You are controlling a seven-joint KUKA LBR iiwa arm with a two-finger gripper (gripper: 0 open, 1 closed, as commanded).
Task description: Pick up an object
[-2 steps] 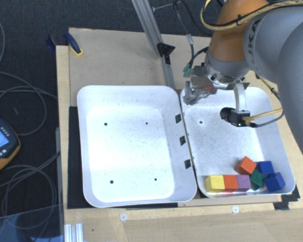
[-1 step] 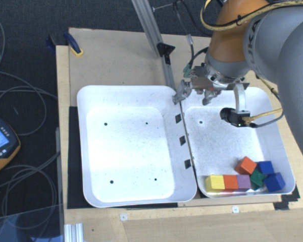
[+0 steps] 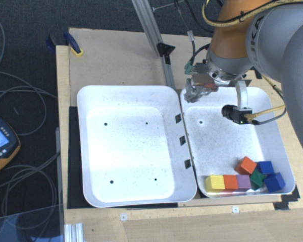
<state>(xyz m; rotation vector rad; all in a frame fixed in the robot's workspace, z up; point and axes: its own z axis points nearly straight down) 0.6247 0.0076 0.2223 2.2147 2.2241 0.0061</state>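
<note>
A shallow white plastic left bin sits beside the shallow white plastic right bin. The metal two-finger gripper hangs over the right bin's far-left corner; whether it grips anything cannot be told. Small coloured cubes, yellow, orange, purple, green and blue, huddle touching in the right bin's near-right corner.

Bright even overhead light, white bins slightly glaring, soft shadows, mild blur

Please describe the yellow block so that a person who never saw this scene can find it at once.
Look at the right bin and follow its near wall. A cluster of small blocks lies there; the yellow block is the leftmost one, touching an orange-red block. It is the only yellow one.
</note>
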